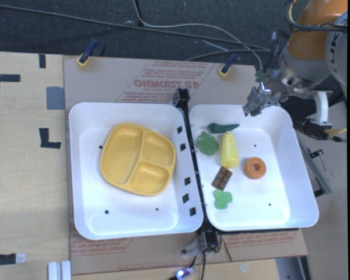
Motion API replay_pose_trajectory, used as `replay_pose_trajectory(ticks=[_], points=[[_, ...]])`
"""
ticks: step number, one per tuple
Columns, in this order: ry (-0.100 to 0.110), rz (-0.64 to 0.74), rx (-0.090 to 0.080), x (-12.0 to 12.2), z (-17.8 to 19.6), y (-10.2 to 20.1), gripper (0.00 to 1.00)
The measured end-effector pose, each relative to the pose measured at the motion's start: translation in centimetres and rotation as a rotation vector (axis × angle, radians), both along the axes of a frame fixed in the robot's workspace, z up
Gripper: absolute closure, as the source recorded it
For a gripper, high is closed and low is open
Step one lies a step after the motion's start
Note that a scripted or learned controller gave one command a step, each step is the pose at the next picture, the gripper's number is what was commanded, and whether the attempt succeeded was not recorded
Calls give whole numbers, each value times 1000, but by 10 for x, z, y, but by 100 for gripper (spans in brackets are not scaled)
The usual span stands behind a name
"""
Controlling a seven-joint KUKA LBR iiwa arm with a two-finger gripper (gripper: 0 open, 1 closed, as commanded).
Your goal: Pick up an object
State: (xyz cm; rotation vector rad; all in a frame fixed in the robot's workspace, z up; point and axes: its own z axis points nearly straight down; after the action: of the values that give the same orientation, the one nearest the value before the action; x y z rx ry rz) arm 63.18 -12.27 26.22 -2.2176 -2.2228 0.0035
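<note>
An object to pick, you have several, and none of them is in the left bin (81,174), which bears a yellow divided plate (138,158) that is too broad and flat to be worth a try; the candidates all lie in the right bin (291,206). Moving across it, you meet a green leafy piece (207,144) touching the yellow corn-like piece (228,150), a dark green strip (223,128) just above them, a brown chocolate-like block (222,178) and a small green piece (223,199) lower down, then an orange ring (255,168) on its own. The cluster is your risk: coming down there, you may nudge a neighbour, or catch two things and drop both. The ring is well apart but round, so it could squirt out of a pinch. The gripper (255,105) hangs over the bin's far rim; you cannot tell from here how it is set, and a descent from there would strike the rim
</note>
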Motion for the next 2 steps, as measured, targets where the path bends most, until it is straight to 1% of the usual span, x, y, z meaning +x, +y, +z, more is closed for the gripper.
replay_pose_trajectory(ticks=[1, 2], points=[[5, 3, 1, -12, -2, 46, 100], [5, 5, 1, -25, -5, 103, 100]])
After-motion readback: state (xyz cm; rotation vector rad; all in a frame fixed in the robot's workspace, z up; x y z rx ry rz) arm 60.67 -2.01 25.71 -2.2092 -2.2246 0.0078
